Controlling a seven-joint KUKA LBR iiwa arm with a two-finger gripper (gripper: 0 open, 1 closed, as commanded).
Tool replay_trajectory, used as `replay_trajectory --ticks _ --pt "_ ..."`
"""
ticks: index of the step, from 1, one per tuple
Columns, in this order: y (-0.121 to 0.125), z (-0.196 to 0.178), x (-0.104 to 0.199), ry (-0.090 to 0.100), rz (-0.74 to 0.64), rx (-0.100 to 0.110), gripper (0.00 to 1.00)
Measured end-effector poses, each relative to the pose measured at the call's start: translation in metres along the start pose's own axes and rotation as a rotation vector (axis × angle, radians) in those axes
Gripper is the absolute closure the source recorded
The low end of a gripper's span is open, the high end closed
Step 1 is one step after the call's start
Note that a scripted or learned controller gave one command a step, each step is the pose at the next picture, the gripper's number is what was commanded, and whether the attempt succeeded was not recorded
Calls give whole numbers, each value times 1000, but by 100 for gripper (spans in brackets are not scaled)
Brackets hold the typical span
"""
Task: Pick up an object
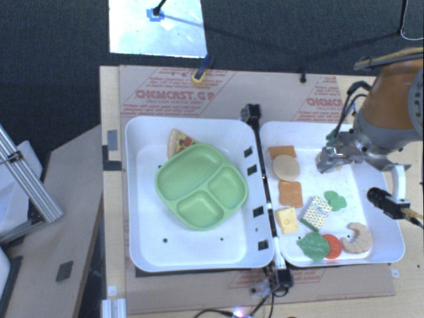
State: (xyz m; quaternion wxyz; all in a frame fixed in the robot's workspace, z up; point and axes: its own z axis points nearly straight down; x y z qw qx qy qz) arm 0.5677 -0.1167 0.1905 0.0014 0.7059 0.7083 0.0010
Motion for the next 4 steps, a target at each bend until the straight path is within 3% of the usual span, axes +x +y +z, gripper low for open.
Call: replay_trajectory --ticks 1,3,4 --pt "1 -33 0 0 -1 2 100" --pt "55 -22 83 1 -1 0 100" --pt "71 -44 105 1 -2 1 100"
